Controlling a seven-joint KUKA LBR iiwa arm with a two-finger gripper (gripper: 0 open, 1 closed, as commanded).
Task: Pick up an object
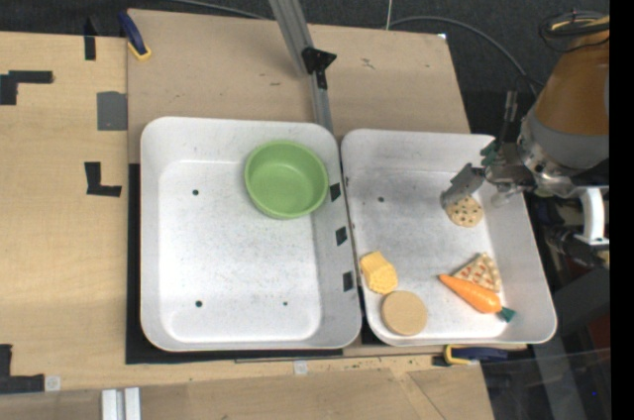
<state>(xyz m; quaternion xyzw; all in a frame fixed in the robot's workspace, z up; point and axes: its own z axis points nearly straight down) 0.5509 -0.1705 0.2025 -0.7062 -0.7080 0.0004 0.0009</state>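
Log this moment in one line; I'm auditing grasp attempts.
gripper: over cookie, right bin | grasp: unconfirmed | carrot: untouched | green bowl: left bin

Single fixed overhead camera, slanted (both bins [149, 210] visible)

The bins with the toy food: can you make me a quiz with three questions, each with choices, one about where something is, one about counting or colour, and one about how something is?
1. Where is the green bowl?
A. in the left bin
B. in the right bin
C. on the bench outside the bins

2. How many things lie in the right bin?
A. two
B. five
C. eight

3. How does the green bowl sit?
A. upside down
B. on its side
C. upright, mouth up

Answers: 1 A, it sits by the left bin's far right corner. 2 B: a speckled cookie, a yellow piece, a tan disc, a pizza slice and a carrot. 3 C, its hollow inside shows.
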